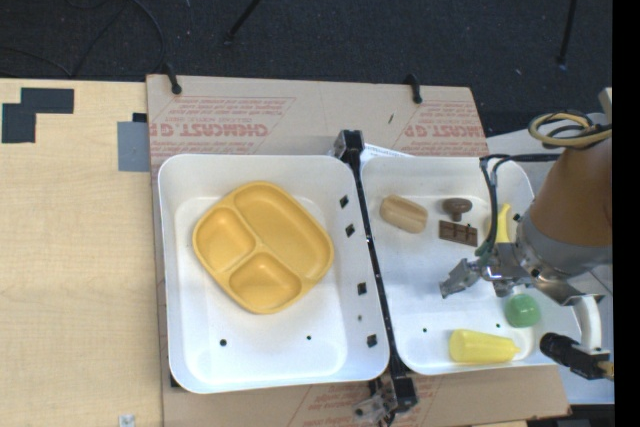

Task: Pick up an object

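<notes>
A divided plate lies in the left bin; several small objects lie in the right bin.

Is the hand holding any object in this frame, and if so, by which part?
Nothing is held. The hand hangs over bare floor of the right bin, apart from the green ball and yellow block.

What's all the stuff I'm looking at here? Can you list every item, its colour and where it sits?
bins: two, white, side by side on the bench
divided plate: one, yellow, in the left bin
wooden block: one, tan, right bin, far side
mushroom-shaped piece: one, brown, right bin, far side
flat piece: one, dark brown, just below the mushroom shape
ball: one, green, right bin, by the arm
wedge: one, yellow, right bin, near edge
arm: one, grey and orange, from the right
jaws: grey, over the right bin
</notes>
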`<action>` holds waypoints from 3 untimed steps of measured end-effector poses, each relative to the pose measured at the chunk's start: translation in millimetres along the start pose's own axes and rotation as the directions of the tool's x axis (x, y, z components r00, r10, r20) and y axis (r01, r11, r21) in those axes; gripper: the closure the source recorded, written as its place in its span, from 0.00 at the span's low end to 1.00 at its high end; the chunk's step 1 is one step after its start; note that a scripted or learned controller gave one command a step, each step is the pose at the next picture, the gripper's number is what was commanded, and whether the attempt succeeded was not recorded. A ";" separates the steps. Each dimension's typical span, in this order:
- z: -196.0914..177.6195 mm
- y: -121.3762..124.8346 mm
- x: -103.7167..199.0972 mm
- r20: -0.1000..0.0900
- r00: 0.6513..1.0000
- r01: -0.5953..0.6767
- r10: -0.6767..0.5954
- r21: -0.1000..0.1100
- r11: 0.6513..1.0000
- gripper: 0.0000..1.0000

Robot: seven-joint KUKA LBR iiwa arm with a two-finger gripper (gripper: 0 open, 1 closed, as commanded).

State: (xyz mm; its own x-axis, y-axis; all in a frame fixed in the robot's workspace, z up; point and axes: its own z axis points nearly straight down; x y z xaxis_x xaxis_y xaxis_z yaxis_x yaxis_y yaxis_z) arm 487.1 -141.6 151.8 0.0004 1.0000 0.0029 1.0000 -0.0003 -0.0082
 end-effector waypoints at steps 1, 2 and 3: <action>63.0 0.0 -3.9 0.000 1.000 0.000 0.000 0.000 1.000 0.00; 64.1 -0.4 -3.9 0.001 1.000 -0.002 0.002 -0.004 1.000 0.00; 53.3 -0.2 -4.6 0.001 1.000 -0.005 0.005 -0.005 1.000 1.00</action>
State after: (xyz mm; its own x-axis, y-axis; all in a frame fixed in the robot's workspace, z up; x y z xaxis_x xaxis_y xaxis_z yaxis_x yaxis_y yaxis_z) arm 486.5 -146.0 98.5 0.0052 1.0000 0.0018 1.0000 -0.0052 -0.0035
